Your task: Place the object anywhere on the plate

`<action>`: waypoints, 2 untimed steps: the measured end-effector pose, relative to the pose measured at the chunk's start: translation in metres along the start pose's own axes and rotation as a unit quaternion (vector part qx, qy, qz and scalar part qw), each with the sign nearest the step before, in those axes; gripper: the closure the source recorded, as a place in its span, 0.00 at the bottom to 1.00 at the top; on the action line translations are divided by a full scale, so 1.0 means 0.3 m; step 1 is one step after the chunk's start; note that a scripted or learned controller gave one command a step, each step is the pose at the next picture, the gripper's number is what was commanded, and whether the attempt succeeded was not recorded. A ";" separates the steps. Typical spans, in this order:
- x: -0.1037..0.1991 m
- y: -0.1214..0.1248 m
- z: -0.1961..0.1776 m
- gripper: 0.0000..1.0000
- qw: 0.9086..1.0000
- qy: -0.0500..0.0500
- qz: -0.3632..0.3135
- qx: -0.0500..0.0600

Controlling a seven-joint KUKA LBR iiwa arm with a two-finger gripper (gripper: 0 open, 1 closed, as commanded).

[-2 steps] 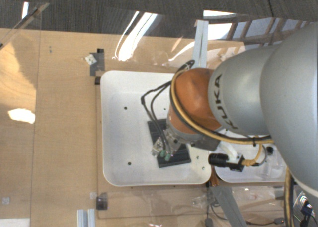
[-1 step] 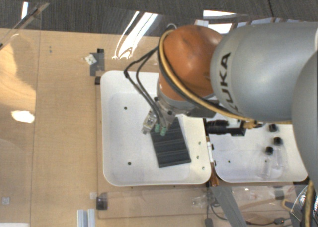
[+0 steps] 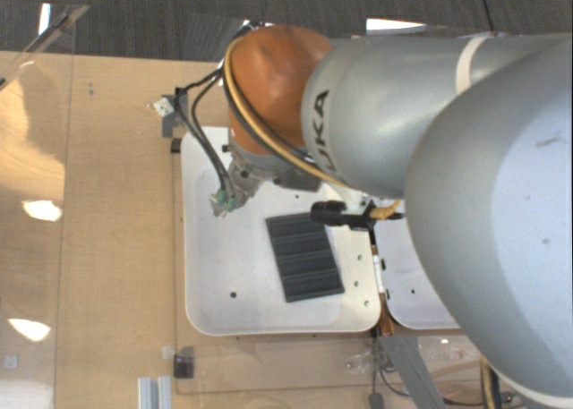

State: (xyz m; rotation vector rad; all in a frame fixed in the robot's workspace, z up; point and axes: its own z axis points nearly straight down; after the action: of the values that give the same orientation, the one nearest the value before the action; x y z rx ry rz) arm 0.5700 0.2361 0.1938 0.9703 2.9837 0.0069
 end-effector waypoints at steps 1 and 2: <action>0.158 -0.112 0.338 1.00 0.998 -0.002 -0.055 -0.005; 0.204 -0.147 0.334 1.00 0.976 -0.008 -0.218 -0.008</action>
State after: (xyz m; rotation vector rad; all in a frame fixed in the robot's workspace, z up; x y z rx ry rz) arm 0.4951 0.2369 0.0932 0.2937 3.1024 0.0227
